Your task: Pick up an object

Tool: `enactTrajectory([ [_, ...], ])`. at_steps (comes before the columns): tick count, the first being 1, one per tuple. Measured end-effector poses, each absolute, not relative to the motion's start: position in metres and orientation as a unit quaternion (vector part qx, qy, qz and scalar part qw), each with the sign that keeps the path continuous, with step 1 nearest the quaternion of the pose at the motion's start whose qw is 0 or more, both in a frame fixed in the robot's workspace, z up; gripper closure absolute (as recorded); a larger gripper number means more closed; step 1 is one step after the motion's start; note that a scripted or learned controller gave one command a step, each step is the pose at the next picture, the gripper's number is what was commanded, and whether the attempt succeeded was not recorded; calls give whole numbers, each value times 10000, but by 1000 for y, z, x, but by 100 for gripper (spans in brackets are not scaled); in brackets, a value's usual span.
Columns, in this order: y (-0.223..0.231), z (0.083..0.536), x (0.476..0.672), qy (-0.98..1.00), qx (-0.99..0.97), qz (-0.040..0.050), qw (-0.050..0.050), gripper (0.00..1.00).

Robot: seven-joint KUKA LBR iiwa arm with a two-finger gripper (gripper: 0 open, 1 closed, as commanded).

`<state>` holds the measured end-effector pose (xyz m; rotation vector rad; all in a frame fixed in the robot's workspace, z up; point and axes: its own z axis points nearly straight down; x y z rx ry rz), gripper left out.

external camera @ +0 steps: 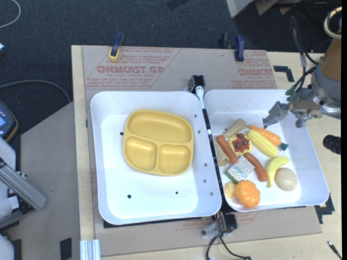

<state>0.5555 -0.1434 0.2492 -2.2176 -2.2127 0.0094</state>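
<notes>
Toy food items, a mixed plastic heap, lying in the right-hand shallow white bin [317, 167]: an orange carrot with a green tip [267, 135], a yellow corn cob [262, 143], a yellow banana [275, 167], a pale beige egg-shaped piece [286, 179], a round orange fruit [248, 193], two reddish-brown sausages [226, 148] and [257, 167], a green-and-white checked wedge [240, 170], and a flat slice with red topping [240, 142]. Most pieces touch or overlap their neighbours.

Left-hand shallow white bin [103, 145]: holds one yellow three-compartment plastic plate [158, 142], lying flat.

Two-finger grey gripper [288, 114]: above the upper right part of the food bin, just beyond the carrot; fingers look spread apart, nothing between them.

Risks, as judged from this layout: the pile is tight, so a descent onto the carrot or corn may pinch two pieces at once or wedge a finger against a neighbour. Rounded, smooth shapes such as the egg piece and the orange fruit would likely squirt out of a two-finger squeeze. A closure near the bin wall could catch the rim. A shallow grasp on the carrot's tapered end may slip on lifting
</notes>
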Motion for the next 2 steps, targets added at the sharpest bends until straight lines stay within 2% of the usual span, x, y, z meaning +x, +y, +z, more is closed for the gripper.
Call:
enactTrajectory([
  [1, -143, 254, 558, -7071, -7071, 0, 1, 0],
  [2, -133, 198, 557, -7071, -7071, 19, 37, 0],
])
